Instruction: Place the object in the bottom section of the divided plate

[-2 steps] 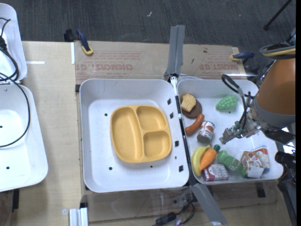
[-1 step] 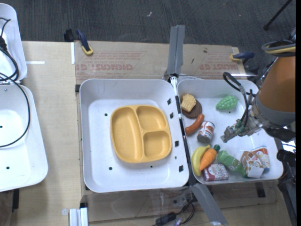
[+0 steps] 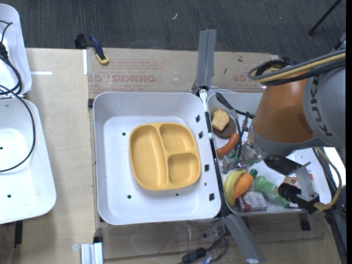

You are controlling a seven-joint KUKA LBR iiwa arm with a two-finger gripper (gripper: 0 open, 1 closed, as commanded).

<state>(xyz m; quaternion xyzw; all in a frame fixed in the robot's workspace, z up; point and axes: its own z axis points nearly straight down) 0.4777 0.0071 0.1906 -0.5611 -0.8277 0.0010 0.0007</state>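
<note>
A yellow divided plate [image 3: 164, 155] lies in the left bin [image 3: 110, 164], with one long section on its left and two smaller ones on its right; nothing is in it. In the right bin [image 3: 234, 205] lie a waffle-like cookie [image 3: 220, 119], a sausage [image 3: 227, 144], a banana [image 3: 231, 183], a carrot [image 3: 243, 185], a green bottle [image 3: 268, 188] and a small red carton [image 3: 253, 202]. My gripper [image 3: 237, 159] hangs low over the right bin, just below the sausage and above the banana. The arm's orange band [image 3: 280, 117] hides much of that bin.
A metal post [image 3: 205, 59] rises between the two bins at the back. A blue and yellow clamp [image 3: 98, 50] lies on the cardboard behind the left bin. White trays with black cables [image 3: 16, 142] stand at the far left.
</note>
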